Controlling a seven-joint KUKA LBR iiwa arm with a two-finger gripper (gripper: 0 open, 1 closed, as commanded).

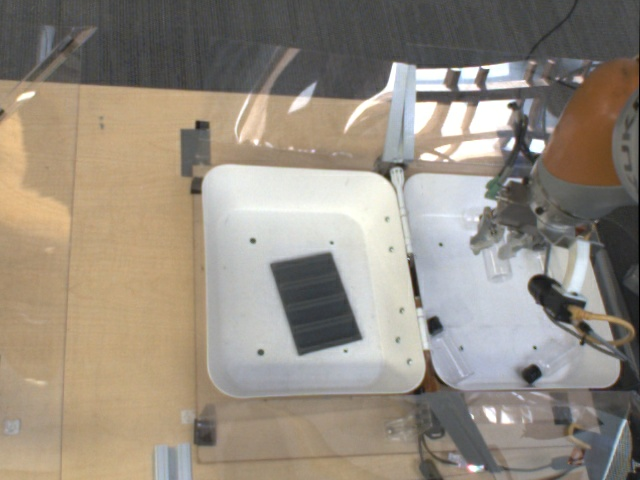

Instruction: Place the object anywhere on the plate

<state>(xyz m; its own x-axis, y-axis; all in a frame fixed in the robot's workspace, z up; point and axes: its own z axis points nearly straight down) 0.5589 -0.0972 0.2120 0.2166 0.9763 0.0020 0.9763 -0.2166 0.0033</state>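
Your arm [600, 138] hangs over the right bin [450, 348], at 3 o'clock. You cannot tell its gripper [497, 248] state. The plate [316, 302] is dark, ribbed, rectangular

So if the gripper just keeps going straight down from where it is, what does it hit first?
Probably the bare floor of the right bin; the gripper hangs over it, though height is unclear.

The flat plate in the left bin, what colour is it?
Dark grey, ribbed plate, clear in the camera view.
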